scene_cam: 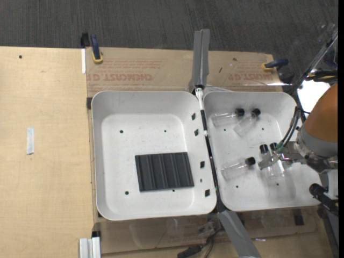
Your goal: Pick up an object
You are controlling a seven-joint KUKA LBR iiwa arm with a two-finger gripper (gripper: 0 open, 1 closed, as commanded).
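Several clear plastic vials with black caps lie in the right bin (231, 198). Two of them (226, 118) (248, 123) rest near the bin's back, with their caps pointing back and to the right. A third vial (235, 169) lies at mid bin, its cap toward the right. My gripper (271, 156) is low in the right half of this bin, just right of that third vial. Another clear vial (275, 170) sits right under it. Whether the gripper touches or grips this vial is hidden by glare and clutter.
The left bin (107, 144) holds a flat black ribbed block (164, 171). A grey divider bar (200, 63) runs back from between the bins. The arm's orange band (327, 117) overhangs the right bin's right wall. Clamps (95, 50) (273, 65) hold the cardboard behind.
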